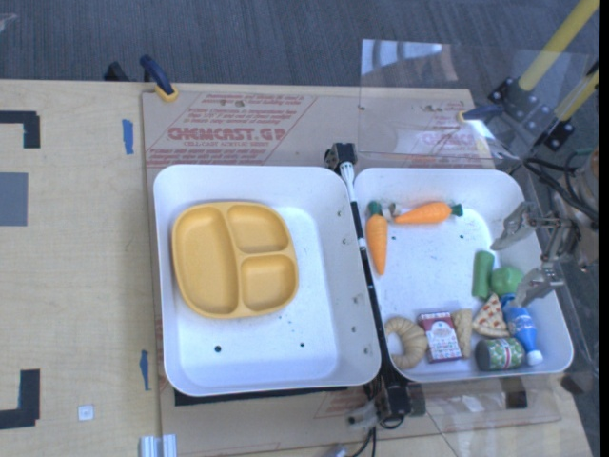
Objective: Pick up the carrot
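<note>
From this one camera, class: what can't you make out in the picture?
1. Tool: a metal tangle at the right bin's rim; open or shut is unclear.
2. Small red box: label too small to read.
3. Dark can: print too small and blurred.

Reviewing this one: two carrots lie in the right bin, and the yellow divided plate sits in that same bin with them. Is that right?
Not quite. The camera view shows both carrots, one and the other, in the right bin, but the yellow divided plate sits in the left bin, apart from them.
</note>
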Robot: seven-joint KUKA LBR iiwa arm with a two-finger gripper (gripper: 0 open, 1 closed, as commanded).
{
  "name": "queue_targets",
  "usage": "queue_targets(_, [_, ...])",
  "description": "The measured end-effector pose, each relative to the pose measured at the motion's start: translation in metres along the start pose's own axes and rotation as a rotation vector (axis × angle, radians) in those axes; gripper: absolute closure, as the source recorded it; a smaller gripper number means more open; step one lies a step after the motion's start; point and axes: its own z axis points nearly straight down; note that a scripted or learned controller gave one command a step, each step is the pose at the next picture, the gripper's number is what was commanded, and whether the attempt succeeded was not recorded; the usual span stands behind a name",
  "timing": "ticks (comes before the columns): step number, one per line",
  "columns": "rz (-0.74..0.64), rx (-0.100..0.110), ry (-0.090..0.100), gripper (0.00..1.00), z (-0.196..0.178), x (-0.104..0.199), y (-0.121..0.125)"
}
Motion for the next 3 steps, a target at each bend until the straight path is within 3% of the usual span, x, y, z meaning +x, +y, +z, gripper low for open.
queue_targets(1, [0.034, -0.003, -0.004, 0.00, -0.001, -0.083, 0.047])
queue_targets(2, [0.231, -0.003, 0.016, 0.00, 0.156, -0.111, 0.072])
queue_targets(3, [0.386, -0.001, 0.005, 0.00, 0.165, -0.141, 0.070])
